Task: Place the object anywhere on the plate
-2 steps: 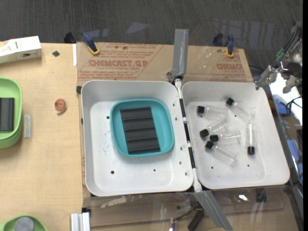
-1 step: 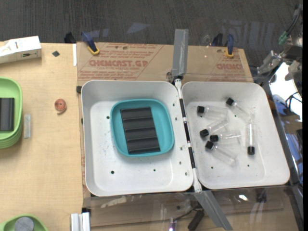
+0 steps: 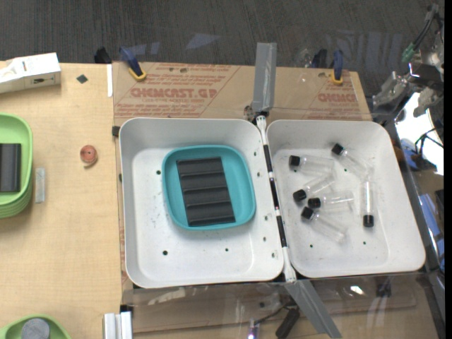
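Clear black-capped vials (image 3: pixel 332 189) scattered, glossy white bin (image 3: pixel 395 253), rounded teal plate (image 3: pixel 208 186)

A pale wooden worktop (image 3: pixel 63 224) meets dark grey carpeted floor (image 3: pixel 212 13) along its far edge. Brown cardboard sheeting (image 3: pixel 183 90), held by blue-handled clamps (image 3: pixel 131 61), covers the worktop's middle.

Teal plate (image 3: pixel 209 191) in left bin (image 3: pixel 141 260), clear black-capped vials (image 3: pixel 321 189) scattered in right bin (image 3: pixel 395 253)

Blurred arm part (image 3: pixel 422 51), upper right: pale metal, dark cables, green fleck.
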`<move>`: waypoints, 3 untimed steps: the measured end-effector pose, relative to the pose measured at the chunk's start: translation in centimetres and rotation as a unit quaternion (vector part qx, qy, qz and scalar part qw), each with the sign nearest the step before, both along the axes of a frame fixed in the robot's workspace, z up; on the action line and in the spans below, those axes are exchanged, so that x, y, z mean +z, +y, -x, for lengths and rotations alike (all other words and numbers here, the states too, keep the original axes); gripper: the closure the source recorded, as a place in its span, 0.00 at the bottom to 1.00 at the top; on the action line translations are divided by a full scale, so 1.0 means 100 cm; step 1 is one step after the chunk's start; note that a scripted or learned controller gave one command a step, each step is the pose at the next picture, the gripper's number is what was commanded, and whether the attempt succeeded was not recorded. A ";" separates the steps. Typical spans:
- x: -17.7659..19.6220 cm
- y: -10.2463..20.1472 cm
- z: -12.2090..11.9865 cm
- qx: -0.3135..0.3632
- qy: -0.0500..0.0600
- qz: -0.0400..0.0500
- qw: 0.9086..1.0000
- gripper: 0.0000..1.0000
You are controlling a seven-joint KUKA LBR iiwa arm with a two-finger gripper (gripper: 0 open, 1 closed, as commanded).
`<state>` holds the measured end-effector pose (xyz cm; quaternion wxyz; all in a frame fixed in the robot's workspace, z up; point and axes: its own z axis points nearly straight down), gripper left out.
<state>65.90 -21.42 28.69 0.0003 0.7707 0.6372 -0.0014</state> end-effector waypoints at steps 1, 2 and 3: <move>0.115 0.000 -0.001 0.035 0.000 0.000 0.999 0.00; 0.154 -0.002 -0.001 0.041 0.000 0.000 0.999 0.00; 0.153 -0.002 -0.001 0.028 0.000 -0.001 1.000 0.00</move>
